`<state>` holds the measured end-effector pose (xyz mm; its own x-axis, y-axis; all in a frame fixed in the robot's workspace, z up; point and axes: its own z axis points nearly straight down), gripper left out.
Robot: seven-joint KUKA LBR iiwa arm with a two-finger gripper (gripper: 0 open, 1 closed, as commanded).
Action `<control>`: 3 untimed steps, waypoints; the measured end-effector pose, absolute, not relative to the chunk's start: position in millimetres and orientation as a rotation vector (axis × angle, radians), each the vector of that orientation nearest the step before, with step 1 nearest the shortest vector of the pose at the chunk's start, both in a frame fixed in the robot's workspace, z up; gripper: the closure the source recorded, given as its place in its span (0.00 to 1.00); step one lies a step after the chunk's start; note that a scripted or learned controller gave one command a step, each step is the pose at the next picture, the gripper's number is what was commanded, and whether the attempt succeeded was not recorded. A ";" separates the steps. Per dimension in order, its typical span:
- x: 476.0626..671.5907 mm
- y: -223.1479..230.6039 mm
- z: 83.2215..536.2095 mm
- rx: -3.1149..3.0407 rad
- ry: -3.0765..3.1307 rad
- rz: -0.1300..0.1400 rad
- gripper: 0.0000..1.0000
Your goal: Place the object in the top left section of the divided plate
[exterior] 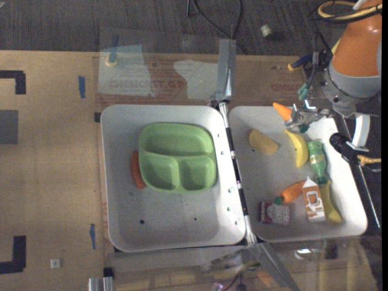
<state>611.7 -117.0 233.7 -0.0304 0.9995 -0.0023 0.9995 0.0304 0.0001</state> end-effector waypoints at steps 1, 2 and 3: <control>637.5 -33.5 197.3 2.061 2.373 0.000 1.00; 618.6 52.1 212.2 1.931 2.479 -0.001 1.00; 666.7 63.3 185.2 1.859 2.529 0.002 1.00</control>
